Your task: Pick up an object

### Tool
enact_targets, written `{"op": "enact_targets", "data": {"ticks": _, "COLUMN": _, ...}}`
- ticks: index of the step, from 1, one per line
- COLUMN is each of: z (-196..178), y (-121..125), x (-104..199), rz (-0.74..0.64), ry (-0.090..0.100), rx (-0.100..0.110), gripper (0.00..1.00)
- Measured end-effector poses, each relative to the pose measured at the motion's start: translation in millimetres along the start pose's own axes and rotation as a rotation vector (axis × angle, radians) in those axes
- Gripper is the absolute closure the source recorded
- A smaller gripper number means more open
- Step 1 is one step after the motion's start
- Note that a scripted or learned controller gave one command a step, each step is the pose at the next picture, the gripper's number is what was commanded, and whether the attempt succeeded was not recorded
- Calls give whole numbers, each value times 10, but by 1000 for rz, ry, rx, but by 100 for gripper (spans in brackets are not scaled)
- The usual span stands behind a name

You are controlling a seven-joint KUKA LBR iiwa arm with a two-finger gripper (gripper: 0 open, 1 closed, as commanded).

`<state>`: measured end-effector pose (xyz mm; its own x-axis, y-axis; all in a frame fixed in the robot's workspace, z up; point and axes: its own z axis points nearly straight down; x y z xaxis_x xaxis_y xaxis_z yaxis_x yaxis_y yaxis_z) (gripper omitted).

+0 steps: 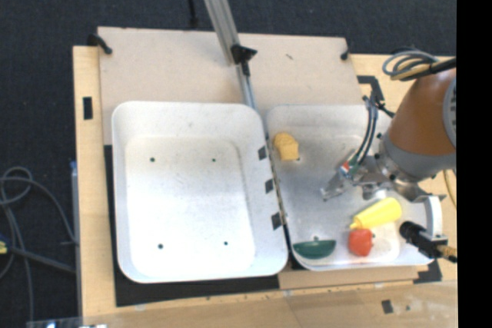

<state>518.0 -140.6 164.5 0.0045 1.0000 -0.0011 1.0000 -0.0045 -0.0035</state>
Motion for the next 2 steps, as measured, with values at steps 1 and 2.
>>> {"op": "enact_targets", "data": {"ticks": 1, "z": 627, "y": 23, "x": -18, "rz": -2, "ry": 0, "rx": 2, "gripper": 0}}
{"op": "enact_targets", "data": {"ticks": 2, "z": 636, "y": 26, "x": -21, "rz": -1, "ry": 2, "rx": -3, "gripper": 0}}
